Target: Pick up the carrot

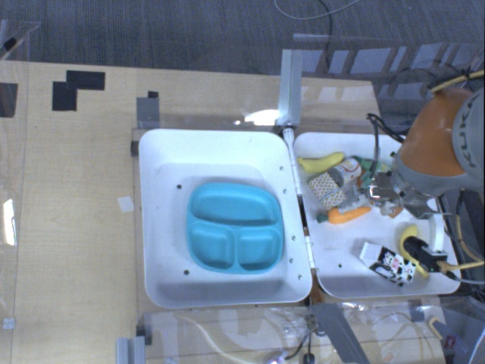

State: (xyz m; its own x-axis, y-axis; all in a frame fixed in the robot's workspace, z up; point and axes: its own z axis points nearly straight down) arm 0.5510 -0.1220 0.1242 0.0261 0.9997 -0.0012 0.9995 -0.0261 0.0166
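Blue tray [231, 227] sat in the left of 2 bins. Carrot [349, 215] lay unlifted on the right bin's [341, 275] floor, well right of the tray. Gripper [377, 192] hovered just beyond; grip state impossible to tell.

Glossy, seemingly plastic blue tray [233, 227]; smooth white bins [163, 203]; matt wooden bench [68, 241].

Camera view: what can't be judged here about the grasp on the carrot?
- Gripper: finger state, blurred and hidden under the arm's wrist.
- Carrot: contact at its right end, too small to tell.
- Items right of the banana: cluttered and covered by the arm.
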